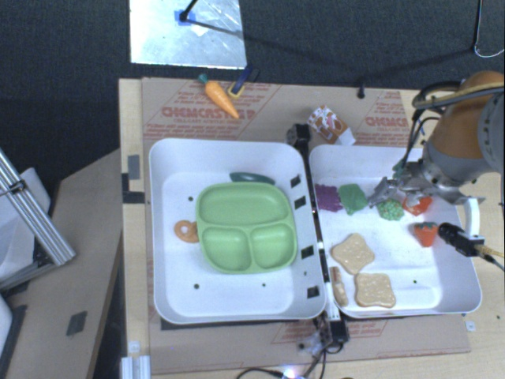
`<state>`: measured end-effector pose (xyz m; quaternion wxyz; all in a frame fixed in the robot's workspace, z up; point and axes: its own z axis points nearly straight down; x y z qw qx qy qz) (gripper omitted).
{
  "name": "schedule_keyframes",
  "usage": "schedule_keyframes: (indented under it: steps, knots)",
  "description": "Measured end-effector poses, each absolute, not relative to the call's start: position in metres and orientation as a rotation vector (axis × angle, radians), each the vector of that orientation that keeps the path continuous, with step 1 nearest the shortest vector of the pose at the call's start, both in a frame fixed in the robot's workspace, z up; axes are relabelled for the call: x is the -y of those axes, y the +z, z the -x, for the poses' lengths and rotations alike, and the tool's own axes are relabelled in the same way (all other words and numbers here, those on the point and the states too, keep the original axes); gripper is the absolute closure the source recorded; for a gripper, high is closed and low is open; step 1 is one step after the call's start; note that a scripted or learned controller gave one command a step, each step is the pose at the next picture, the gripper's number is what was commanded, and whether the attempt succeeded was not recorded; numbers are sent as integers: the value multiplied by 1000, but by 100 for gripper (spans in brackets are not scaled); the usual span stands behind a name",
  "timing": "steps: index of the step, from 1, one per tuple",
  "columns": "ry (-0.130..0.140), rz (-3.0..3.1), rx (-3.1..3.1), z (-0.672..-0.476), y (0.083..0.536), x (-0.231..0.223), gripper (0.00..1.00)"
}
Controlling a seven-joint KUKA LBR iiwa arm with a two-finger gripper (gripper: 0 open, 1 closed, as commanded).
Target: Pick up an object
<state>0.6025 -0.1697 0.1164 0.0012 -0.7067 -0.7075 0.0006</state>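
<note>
Fingers [389,193] blurred over green broccoli [390,209]

Two bins sit side by side on the table [134,235]. The left bin [170,290] holds a divided plate [245,227] with a pretzel [186,231] to its left. The right bin [450,290] holds two toast slices [363,271] near its front.

Tool [392,194] low in right bin [458,290], over green broccoli piece [390,209]. Purple item [328,198] and green block [353,197] just left of it, two toast slices [363,271] nearer camera. Left bin [170,290] holds green divided plate [245,227]; carrot [222,99] on desk [95,212] behind.
</note>
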Motion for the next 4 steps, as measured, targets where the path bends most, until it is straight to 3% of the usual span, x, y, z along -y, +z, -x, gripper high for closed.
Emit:
schedule_keyframes:
  steps: [1,2,4]
  knots:
    - [0,2225,2227,-604,87,171,0]
    - [-9,2234,2235,-608,102,173,100]
    - [-5,2223,2229,-611,192,183,100]
